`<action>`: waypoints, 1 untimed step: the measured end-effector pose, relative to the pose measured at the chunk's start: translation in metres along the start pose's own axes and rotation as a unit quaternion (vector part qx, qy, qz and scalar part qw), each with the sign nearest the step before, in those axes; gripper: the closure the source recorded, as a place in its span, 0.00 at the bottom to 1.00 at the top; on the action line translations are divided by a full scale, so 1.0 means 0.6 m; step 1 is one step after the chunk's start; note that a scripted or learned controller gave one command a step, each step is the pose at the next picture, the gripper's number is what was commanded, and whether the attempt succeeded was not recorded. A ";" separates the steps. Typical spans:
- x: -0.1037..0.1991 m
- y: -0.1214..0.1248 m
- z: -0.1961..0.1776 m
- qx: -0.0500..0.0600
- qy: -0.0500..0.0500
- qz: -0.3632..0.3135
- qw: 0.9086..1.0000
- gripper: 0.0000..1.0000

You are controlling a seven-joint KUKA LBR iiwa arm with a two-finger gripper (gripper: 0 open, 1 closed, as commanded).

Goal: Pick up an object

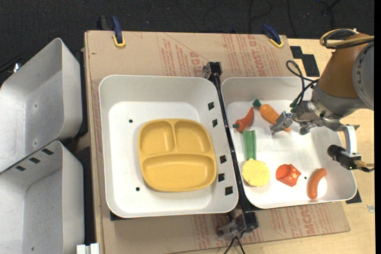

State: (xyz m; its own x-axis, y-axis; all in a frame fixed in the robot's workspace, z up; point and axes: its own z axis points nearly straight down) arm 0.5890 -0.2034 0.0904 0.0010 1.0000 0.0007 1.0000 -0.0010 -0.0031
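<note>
While my end effector (284, 123) hovers in right bin (336, 187), finger state unclear, toy carrot (268, 112) lies just beside, near far edge: light, rigid, slick; grip across middle.

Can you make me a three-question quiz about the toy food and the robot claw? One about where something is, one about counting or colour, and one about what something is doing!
1. Where does the yellow divided plate lie?
A. in the left bin
B. in the right bin
C. on the floor

2. What colour is the long straight toy beside the yellow round toy?
A. blue
B. green
C. purple

3. What is the claw doing?
A. lifting the plate
B. resting outside the bins
C. hanging over the right bin near the carrot

Answers:
1 A, the plate sits in the left bin.
2 B, the long toy is green.
3 C, the claw is over the right bin, just right of the orange carrot, with nothing seen between its tips.
</note>
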 end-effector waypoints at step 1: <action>0.000 0.002 -0.021 -0.002 -0.001 0.000 1.000 1.00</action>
State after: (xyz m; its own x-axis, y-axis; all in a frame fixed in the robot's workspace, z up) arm 0.5902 -0.2036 0.1029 0.0004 1.0000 -0.0011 1.0000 -0.0004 0.0016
